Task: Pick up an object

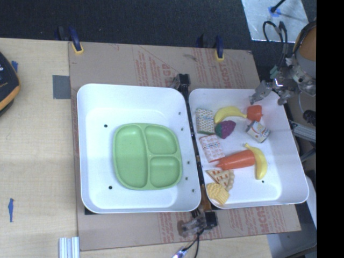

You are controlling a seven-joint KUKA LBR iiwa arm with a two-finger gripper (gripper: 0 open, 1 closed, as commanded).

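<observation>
- Tool (267,92): poised at the far right rim of the right bin (293,160), its grey fingers spread apart above the bin wall; nothing lies between them.
- Candidate objects, all in the right bin: a small yellow banana (230,112) touching a purple grape cluster (225,128); an orange-red block (255,112) just beside a small white carton (258,133); a carrot (235,159) lying across a second banana (259,160); a patterned packet (204,120) and a pink-and-white card (210,147) near the dividing wall; crackers and a waffle-like chip (219,187) in the near corner.
- Left bin (134,98): holds a green divided plate (147,156), well apart from the tool.
- Step in hand (judged): approach and choice of target; no grasp is made yet.
- Doing it well: the orange-red block sits nearest the tool and stands proud of the bin floor, so it seems the easiest pick. Descend straight over it with the fingers aligned so that neither lands on the carton or the banana tip.
- Risks: the flat card and packet offer little to pinch; the carrot and banana overlap, so closing on one may drag the other.
- Counter (37,160): bare wood to the left of the cardboard underlay (161,63).
</observation>
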